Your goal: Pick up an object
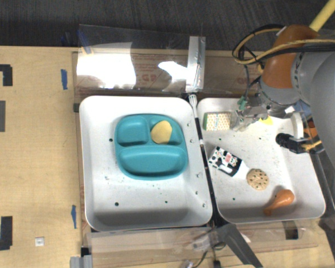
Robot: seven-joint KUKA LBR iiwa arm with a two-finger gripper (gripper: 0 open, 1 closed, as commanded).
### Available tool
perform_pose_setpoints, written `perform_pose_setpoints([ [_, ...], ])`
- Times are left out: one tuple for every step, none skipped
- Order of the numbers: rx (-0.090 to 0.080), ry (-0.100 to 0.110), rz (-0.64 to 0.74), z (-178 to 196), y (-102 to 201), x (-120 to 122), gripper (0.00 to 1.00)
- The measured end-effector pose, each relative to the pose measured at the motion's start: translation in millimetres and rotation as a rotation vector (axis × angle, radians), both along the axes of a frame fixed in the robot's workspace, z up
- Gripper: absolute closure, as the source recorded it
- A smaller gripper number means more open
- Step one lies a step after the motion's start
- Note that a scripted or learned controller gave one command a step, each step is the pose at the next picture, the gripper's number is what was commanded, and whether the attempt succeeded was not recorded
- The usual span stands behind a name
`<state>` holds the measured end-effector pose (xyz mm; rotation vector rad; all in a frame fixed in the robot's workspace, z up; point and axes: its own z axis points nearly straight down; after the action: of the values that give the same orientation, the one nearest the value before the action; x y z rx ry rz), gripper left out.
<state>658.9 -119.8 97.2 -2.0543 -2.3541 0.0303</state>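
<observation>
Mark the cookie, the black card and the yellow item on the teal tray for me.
cookie (257,179), camera view, centre of its round top.
black card (225,161), camera view, middle of its printed face.
yellow item (161,132), camera view, its middle, in the teal tray's (151,163) upper right compartment.

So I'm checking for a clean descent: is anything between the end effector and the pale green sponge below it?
Nothing visible blocks it. The end effector hangs at the right bin's far edge, just right of the green sponge. The patterned card and cookie lie nearer the camera, apart.
</observation>
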Motion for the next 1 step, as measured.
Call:
perform_pose_setpoints([
  [0.0, 0.0, 0.001, 0.0, 0.7, 0.3, 0.0],
])
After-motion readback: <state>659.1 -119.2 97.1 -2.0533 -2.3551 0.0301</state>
